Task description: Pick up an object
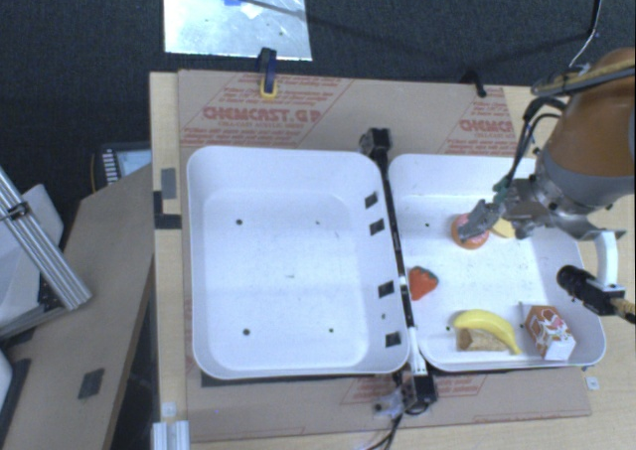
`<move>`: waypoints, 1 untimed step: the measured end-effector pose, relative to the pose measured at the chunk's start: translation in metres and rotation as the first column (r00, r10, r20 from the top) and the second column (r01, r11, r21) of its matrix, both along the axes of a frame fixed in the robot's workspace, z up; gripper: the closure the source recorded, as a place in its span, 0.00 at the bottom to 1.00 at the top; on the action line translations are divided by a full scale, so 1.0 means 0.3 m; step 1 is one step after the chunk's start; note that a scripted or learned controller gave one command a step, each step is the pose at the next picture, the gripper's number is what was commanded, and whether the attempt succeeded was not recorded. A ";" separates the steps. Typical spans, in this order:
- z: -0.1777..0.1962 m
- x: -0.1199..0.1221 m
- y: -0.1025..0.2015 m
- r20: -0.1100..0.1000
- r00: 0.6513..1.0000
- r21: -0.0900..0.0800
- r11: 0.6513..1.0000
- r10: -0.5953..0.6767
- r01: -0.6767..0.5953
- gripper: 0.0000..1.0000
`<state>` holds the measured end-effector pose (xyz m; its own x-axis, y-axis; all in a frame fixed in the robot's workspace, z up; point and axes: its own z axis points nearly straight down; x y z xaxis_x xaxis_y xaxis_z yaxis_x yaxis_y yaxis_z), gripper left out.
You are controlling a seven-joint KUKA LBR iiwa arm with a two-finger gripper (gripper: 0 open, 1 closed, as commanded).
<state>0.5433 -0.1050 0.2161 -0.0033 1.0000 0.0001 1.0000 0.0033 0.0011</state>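
Premises are presenting as a robotics lab. Two white bins [288,165] are sitting on a cardboard-covered tabletop [328,105]. Cables [397,36] are trailing over dark carpet.

"CHEMCAST" in red print shows twice on the brown board [298,105] under the bins.

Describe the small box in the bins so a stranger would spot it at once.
Look in the right bin, at the corner nearest the camera on the far right. The small box stands there, just right of the banana. It alone is boxy, red and white, while its neighbours are rounded food shapes.
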 end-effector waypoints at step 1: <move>-0.230 0.397 -0.125 0.006 1.000 -0.003 1.000 0.003 -0.003 0.00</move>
